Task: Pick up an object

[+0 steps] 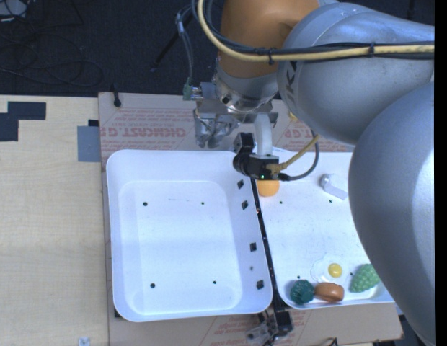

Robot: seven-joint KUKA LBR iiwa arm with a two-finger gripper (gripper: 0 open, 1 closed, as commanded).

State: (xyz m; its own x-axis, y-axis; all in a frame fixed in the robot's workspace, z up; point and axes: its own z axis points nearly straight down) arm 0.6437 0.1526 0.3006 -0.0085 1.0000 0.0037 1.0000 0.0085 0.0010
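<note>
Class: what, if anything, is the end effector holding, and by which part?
It cannot be told: the end effector hangs over the far rim of the left shallow white bin, its grasp hidden.

yellow-orange ball (267,188) | rounded, top partly hidden | right bin (303,229), far-left corner

- Arm (375,71): broad, smooth grey shells with rounded joints.
- Orange band (263,13): a glossy, copper-toned domed segment.
- Yellow cable (317,49): crosses the grey shell right of the orange band and loops around the band's left side.
- Gripper (209,137): bare silvery metal, just below the orange band.
</note>
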